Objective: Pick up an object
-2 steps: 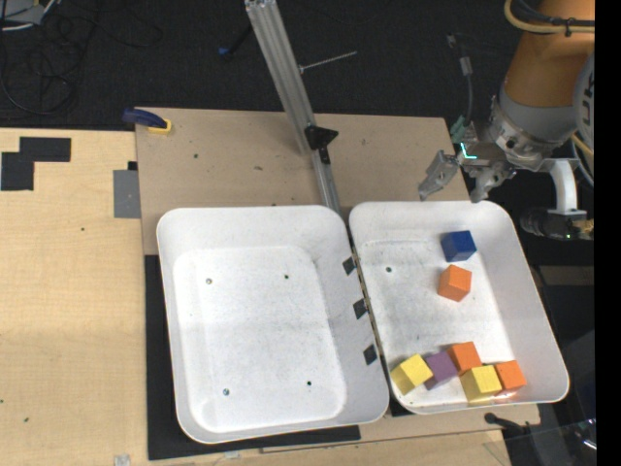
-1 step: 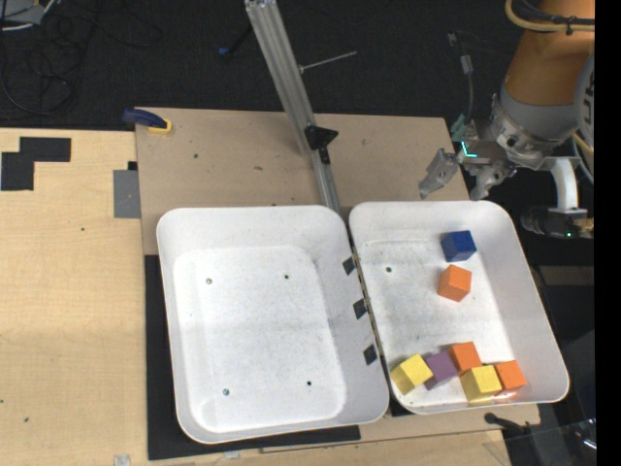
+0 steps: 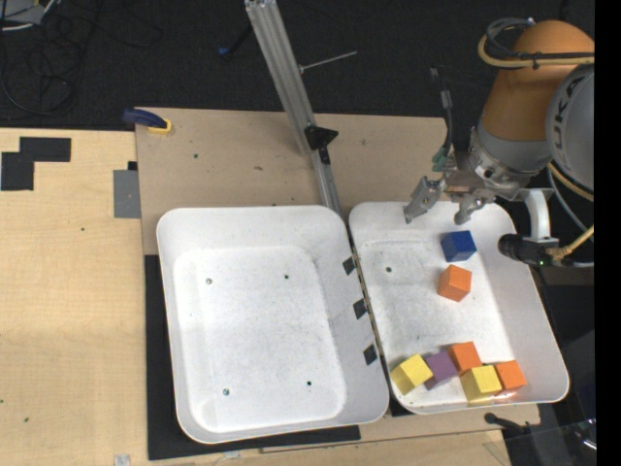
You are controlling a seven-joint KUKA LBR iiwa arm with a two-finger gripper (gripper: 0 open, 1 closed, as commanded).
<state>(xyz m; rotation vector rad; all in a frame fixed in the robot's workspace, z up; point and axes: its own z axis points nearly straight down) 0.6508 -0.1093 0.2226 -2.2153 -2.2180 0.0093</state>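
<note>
Camera view: fingers (image 3: 419,205) are spreading apart, gripping nothing — the gripper (image 3: 444,205) is hovering over the right bin's (image 3: 543,348) far edge. A blue cube (image 3: 459,246) is sitting just beside it, an orange cube (image 3: 454,282) nearer — more blocks (image 3: 456,370) are crowding the near corner.

The arm (image 3: 529,85) reaches in from the right, wrist angled down, its gripper (image 3: 444,206) with fingers spread apart.

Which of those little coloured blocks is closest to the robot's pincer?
The blue block, alone of its colour, lies just below the pincer at the right bin's far end. The others sit farther off.
</note>
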